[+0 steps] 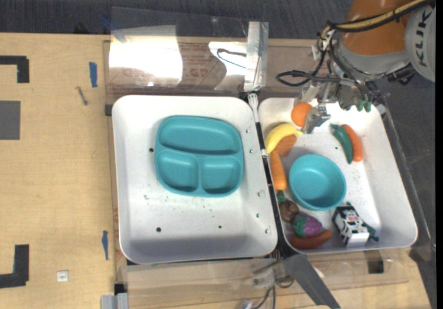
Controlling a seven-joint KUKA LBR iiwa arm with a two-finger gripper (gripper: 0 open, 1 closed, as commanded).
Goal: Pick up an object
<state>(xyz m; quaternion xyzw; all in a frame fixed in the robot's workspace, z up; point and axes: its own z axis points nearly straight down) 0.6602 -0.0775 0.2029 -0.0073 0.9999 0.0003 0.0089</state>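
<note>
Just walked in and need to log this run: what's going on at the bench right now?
The grey arm's gripper hangs low over the back of the right bin, right beside an orange ball and above a banana. Nothing is visibly held. A teal bowl, a carrot and other toys lie in that bin. The left bin holds a teal divided plate.

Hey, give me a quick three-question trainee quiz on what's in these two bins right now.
1. True or false: the teal divided plastic plate lies in the left white bin.
2. Which bin holds the round teal bowl? A left, B right.
3. Fill in: the gripper hangs beside the small ____ ball, near the yellow banana.

Key: 1 true; 2 B; 3 orange.
</note>
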